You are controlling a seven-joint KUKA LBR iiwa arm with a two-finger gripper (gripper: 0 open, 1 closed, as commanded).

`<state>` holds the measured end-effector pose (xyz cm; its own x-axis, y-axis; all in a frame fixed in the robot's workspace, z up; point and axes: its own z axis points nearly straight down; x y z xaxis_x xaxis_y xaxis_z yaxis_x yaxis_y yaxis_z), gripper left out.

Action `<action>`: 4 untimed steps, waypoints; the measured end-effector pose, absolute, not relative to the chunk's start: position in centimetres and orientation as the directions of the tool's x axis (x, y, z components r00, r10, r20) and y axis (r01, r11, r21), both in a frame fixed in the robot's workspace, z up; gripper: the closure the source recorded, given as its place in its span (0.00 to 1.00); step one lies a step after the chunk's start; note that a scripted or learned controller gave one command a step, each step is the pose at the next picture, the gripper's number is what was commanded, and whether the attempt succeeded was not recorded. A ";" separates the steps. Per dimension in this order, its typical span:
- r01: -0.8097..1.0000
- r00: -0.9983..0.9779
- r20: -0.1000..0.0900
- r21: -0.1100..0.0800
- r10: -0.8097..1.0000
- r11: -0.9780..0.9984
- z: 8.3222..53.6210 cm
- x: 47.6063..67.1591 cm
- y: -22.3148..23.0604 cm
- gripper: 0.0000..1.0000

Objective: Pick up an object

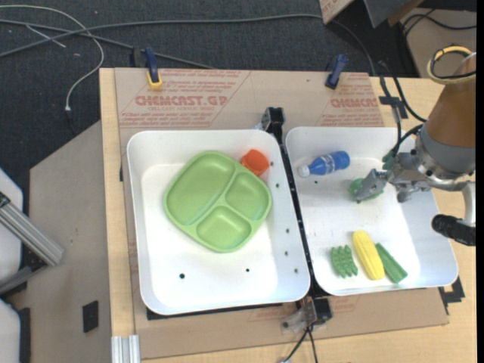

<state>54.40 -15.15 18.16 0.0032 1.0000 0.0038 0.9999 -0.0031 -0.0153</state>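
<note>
I read this as the approach step. The pincer (370, 187) sits low in the right bin (435, 274), beside the blue bottle (325, 163); I cannot tell its opening. A small green object (357, 190) lies at its tip, contact unclear. Corn cob (367, 253) lies nearer the front. Next: confirm alignment over 1 object, close, lift.

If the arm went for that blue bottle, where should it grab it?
Probably across the blue body of the bottle, coming straight down from above. It lies on its side in the right bin, white cap pointing left, with open floor on both long sides for the fingers.
</note>
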 end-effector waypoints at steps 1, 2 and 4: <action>1.000 0.000 0.001 -0.002 1.000 0.000 18.9 54.7 -15.1 0.00; 1.000 0.000 0.003 -0.008 1.000 0.000 12.9 53.9 -14.8 0.00; 1.000 0.000 0.001 0.001 1.000 0.000 9.6 54.0 -14.8 1.00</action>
